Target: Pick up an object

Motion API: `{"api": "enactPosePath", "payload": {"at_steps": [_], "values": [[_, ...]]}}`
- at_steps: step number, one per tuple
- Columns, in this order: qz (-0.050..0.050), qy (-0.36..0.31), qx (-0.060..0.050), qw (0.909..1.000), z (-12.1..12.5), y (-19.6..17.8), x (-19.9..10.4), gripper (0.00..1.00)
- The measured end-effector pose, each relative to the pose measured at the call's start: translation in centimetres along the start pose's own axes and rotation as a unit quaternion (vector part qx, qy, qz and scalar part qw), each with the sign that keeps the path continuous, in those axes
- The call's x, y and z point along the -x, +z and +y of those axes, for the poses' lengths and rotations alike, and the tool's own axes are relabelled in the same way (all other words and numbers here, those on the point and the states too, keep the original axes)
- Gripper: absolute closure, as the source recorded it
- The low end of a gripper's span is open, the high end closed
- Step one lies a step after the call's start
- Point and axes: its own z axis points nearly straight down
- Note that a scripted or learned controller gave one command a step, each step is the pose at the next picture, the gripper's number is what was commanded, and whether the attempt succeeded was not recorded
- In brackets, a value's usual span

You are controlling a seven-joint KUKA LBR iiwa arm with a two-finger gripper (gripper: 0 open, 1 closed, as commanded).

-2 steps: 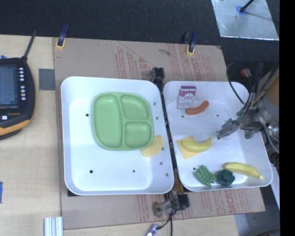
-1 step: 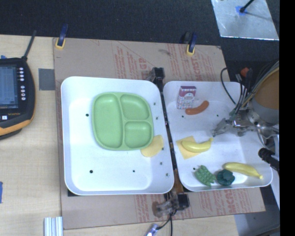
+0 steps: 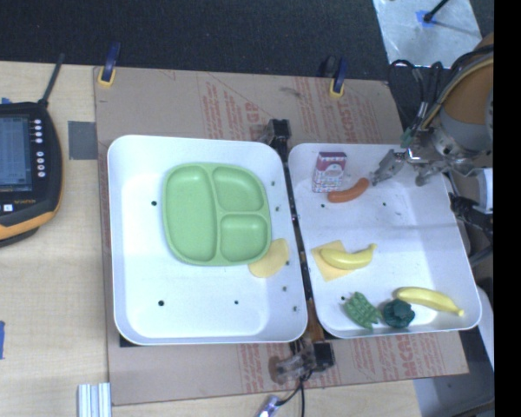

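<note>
Red-and-white carton (image 3: 329,171), label unreadable; sausage (image 3: 347,190) lies beside it, just left of the spread, empty pincer (image 3: 405,168).

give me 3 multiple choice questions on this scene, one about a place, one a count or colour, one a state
1. Where does the green divided plate lie?
A. left bin
B. right bin
C. on the cardboard

2. How many bananas lie in the right bin?
A. none
B. two
C. five

3. What is between the fingers of the gripper?
A. the sausage
B. a banana
C. nothing

Answers:
1 A, the plate sits inside the left bin.
2 B, one banana mid-bin, another near the front edge.
3 C, the gripper hovers right of the sausage, with only bin floor showing between its spread fingers.
</note>
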Motion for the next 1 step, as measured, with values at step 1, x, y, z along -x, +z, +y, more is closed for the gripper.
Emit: {"api": "enactPosePath", "payload": {"at_steps": [1], "values": [[0.001, -0.001, -0.002, 1.0, -4.27, 3.04, -8.39, 0.0]]}}
